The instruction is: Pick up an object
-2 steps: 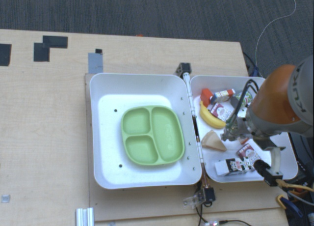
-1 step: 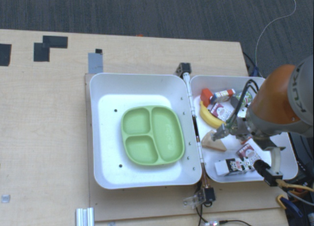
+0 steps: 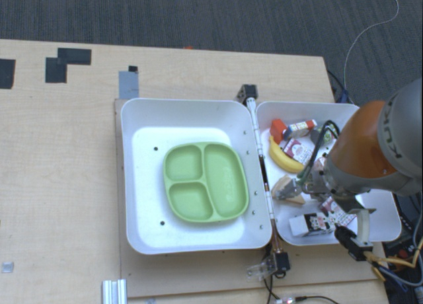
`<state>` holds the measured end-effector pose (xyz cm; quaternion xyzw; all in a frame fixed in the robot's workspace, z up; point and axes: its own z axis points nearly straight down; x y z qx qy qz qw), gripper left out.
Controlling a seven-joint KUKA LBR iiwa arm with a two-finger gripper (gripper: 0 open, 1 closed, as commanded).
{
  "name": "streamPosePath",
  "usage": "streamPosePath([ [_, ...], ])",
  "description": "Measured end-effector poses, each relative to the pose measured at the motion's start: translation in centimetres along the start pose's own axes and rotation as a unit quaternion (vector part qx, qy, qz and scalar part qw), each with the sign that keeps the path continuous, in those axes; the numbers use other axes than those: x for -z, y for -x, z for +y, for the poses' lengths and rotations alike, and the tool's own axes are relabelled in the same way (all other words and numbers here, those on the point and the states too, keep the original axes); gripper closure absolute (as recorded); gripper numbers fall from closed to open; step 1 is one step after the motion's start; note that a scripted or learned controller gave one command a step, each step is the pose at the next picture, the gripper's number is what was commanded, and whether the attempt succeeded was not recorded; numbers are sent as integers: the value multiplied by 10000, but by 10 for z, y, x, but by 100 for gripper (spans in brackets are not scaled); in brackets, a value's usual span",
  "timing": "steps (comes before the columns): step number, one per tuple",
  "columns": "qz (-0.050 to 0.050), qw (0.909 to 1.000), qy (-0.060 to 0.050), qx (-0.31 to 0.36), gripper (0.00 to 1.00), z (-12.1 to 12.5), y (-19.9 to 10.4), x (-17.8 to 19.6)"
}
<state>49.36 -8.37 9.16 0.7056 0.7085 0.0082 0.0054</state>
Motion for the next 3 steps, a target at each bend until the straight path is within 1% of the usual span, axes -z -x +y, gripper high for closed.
streamPosePath([
  [1, -2, 10000, 55, 10, 100, 4, -1, 13],
  [2, -2, 10000, 51, 9, 0, 4, -1, 13],
  [3, 9, 10000, 72, 27, 100, 6, -2, 24],
])
